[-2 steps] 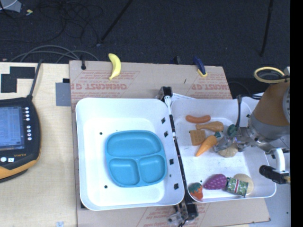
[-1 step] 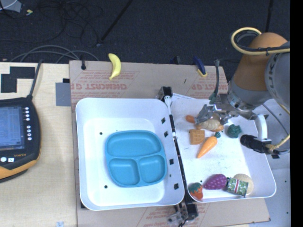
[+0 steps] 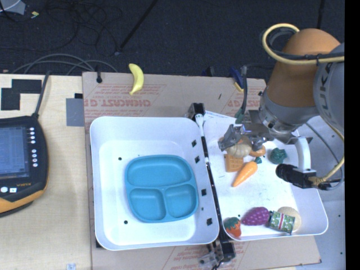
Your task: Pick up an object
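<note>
Where the table (image 3: 62, 167) carries two shallow white bins side by side, the left bin (image 3: 107, 151) holds a blue divided tray (image 3: 160, 187) with three compartments, lying flat near its middle. The right bin (image 3: 315, 215) holds a scatter of toy foods: an orange carrot (image 3: 244, 174) lying at a slant near the centre, a tan block-like piece (image 3: 233, 162) just to its left, a pale rounded item (image 3: 242, 149) at the far side of that block, and a small dark green piece (image 3: 278, 155) further right. Along the near edge of the same bin lie a small red-and-green item (image 3: 233, 226), a purple bunch of grapes (image 3: 256, 216), a small can with a green label (image 3: 280, 222) and a pale round object (image 3: 290, 214) touching the can. The arm (image 3: 301, 77) reaches in from the right, and its gripper (image 3: 241, 135) is down over the far-left part of the right bin, right above the pale item and the tan block; the metal parts overlap those toys, so whether it is closed on anything or merely touching them cannot be told. Beyond the bins a yellow banana (image 3: 136, 78) lies on a brown cardboard sheet (image 3: 163, 97), and a handheld control pendant (image 3: 19, 159) rests at the far left of the table.
</note>
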You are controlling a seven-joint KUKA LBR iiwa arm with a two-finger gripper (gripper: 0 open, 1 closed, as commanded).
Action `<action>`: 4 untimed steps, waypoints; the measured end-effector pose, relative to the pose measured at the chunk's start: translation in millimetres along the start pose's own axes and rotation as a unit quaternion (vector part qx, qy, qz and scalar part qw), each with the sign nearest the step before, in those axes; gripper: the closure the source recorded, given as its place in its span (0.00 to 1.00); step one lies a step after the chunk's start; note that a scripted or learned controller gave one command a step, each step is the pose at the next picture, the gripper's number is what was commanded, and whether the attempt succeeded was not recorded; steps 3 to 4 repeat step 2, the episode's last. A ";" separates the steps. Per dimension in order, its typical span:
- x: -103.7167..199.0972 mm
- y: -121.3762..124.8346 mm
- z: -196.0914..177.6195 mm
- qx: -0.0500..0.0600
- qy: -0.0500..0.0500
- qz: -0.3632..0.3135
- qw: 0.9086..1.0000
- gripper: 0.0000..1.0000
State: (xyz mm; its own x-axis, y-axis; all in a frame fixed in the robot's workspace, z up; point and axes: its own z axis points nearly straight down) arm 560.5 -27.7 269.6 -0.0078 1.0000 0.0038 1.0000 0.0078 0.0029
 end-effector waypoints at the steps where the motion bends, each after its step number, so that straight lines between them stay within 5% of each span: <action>1: 47.8 -1.9 -5.4 0.002 -0.001 0.001 1.000 1.00; 2: -9.5 -42.7 87.5 0.008 -0.002 0.007 1.000 1.00; 4: -9.5 -42.7 87.5 0.008 -0.002 0.007 1.000 1.00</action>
